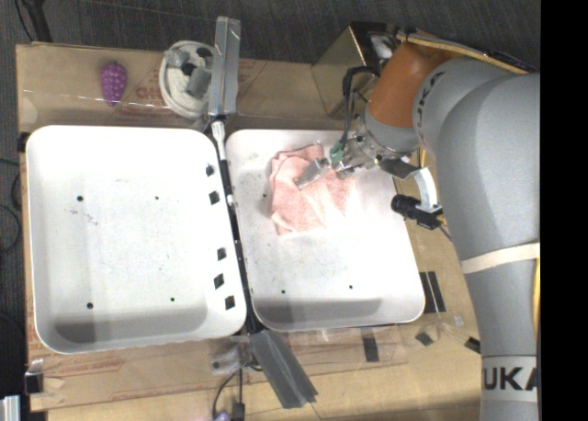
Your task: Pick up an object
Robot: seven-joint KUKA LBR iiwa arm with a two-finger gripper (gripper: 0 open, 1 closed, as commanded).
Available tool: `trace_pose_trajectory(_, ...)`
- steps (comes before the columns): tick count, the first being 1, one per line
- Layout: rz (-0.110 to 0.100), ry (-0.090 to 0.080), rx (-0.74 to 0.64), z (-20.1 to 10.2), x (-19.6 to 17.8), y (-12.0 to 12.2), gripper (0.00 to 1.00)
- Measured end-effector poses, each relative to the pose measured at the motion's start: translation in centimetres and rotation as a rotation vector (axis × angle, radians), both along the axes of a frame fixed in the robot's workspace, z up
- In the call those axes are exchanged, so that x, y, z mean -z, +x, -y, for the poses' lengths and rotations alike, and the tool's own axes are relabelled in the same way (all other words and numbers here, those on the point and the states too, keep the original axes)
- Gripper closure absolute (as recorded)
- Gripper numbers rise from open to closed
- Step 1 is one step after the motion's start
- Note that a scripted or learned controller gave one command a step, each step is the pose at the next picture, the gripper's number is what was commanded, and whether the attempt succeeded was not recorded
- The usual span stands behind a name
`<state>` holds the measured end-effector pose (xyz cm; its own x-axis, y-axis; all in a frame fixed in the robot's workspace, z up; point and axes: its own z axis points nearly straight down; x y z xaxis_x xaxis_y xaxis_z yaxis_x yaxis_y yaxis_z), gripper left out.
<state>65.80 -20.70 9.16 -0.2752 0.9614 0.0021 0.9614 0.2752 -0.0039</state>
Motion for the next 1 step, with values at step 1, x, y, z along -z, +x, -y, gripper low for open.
trace_pose_trajectory(1,0.0,0.0,0.0,0.01,0.0,0.0,0.0)
